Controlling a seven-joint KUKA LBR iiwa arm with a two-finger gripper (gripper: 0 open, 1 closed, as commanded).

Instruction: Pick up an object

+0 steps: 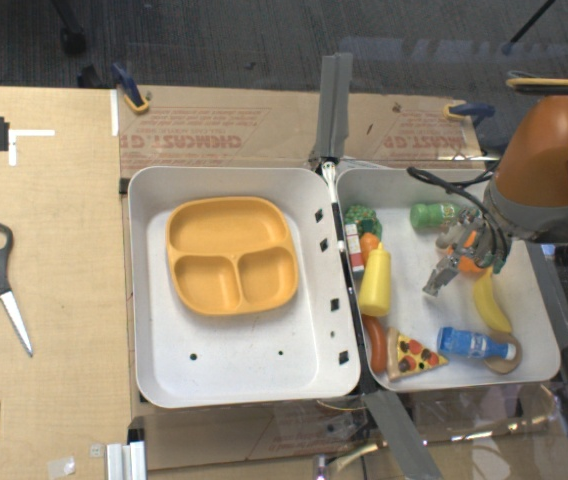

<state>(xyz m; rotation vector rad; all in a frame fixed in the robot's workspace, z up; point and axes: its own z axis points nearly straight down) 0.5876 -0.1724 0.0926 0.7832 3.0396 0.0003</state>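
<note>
The gripper (pixel 456 260) is seen low over the right bin (pixel 536 368), fingers spread apart, nothing held between them. A banana (pixel 491 304) lies just beside it toward the near side; a green bottle (pixel 431 215) sits just beyond it.

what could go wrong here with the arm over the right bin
1. The gripper hangs over bare floor of the right white bin, between the yellow plastic bottle and the yellow toy banana; a straight descent may grab nothing.
2. The banana lies close beside it, so a slightly off approach could nudge it away.
3. The blue bottle lies on its side and may roll if bumped.
</note>
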